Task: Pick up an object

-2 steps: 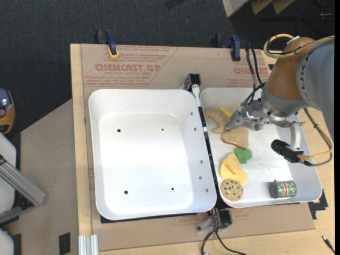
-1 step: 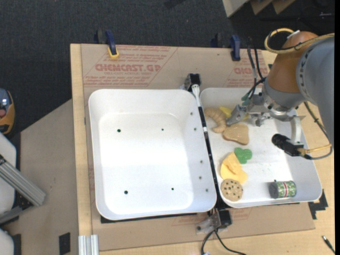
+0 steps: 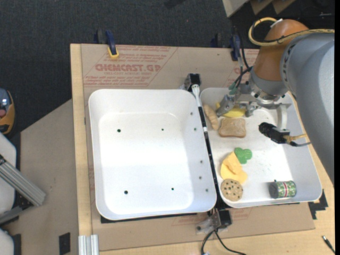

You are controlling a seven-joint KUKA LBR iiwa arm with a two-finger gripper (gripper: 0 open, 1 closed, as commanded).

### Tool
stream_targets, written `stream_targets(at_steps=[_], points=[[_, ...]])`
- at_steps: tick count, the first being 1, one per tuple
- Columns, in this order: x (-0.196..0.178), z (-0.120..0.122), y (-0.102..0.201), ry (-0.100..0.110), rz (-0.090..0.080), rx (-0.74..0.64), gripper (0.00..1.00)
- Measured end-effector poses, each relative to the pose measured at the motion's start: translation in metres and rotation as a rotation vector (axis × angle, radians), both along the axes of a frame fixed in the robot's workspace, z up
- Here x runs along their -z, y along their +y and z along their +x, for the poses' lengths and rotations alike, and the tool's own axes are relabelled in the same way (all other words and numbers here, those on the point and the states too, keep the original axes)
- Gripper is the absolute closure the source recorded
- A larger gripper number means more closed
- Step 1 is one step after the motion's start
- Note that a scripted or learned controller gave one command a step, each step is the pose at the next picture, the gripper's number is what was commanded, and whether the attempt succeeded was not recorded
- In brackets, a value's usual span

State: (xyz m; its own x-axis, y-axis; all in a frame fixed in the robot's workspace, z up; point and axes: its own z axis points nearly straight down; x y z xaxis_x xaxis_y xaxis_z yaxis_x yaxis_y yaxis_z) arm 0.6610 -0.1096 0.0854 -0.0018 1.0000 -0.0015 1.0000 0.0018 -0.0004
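Note:
My gripper is low over the far left part of the right bin. A yellow object lies directly under it, partly hidden by it. Just in front of that lies a brown bread slice. A tan bread stick lies to their left, along the bin's wall. I cannot see anything lifted off the bin floor.
Nearer the front of the right bin lie a green piece, a yellow cheese wedge, a chocolate-chip cookie and a green can on its side. The left bin stands beside it, rims touching.

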Motion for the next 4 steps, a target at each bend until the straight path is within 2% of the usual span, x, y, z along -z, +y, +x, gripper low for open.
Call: stream_targets(at_steps=[1,2,3,4], points=[[-0.009,-0.002,0.0,0.003,0.0,0.0,1.0],[-0.009,-0.002,0.0,0.004,0.0,-0.001,0.0],[0.0,-0.041,0.005,0.001,0.001,0.003,0.0],[0.0,-0.05,-0.001,0.002,0.002,0.002,0.0]])
